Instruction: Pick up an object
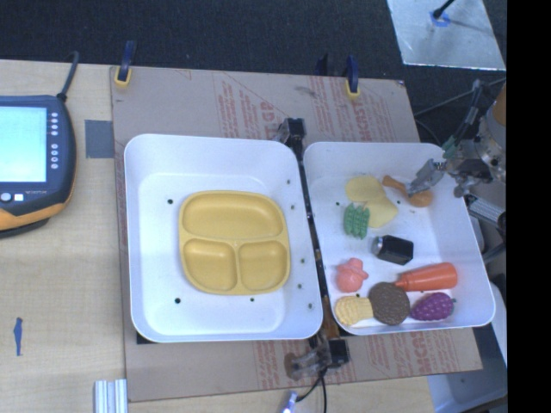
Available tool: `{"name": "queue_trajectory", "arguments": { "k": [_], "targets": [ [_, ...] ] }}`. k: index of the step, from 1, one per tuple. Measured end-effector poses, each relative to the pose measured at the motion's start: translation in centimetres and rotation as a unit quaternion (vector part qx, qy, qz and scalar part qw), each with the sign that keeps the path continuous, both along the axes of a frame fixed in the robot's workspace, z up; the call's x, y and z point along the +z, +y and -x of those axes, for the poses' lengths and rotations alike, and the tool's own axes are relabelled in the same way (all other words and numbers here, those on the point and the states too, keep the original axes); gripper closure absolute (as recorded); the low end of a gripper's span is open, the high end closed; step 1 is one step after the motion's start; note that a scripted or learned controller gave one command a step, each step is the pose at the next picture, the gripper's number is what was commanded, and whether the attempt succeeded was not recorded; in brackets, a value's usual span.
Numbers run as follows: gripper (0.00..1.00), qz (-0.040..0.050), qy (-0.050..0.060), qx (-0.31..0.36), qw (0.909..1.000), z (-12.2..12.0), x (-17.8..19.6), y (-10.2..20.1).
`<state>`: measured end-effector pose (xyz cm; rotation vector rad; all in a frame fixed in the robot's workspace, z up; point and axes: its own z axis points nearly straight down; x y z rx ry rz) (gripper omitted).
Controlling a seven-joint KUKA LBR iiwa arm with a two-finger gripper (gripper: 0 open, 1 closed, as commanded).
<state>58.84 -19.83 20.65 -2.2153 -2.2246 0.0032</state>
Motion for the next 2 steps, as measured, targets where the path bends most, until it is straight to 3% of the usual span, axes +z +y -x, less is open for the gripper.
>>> {"name": "queue_trajectory", "arguments": {
  "k": [1, 2],
  "targets": [
    [0.00, 0.0000, 0.001, 0.000, 1.0000, -6.8, -7.1, 5.7],
    [0.00, 0.0013, -0.003, 0.002, 1.0000, -3.8, -11.3, 10.0]
  ]
}}
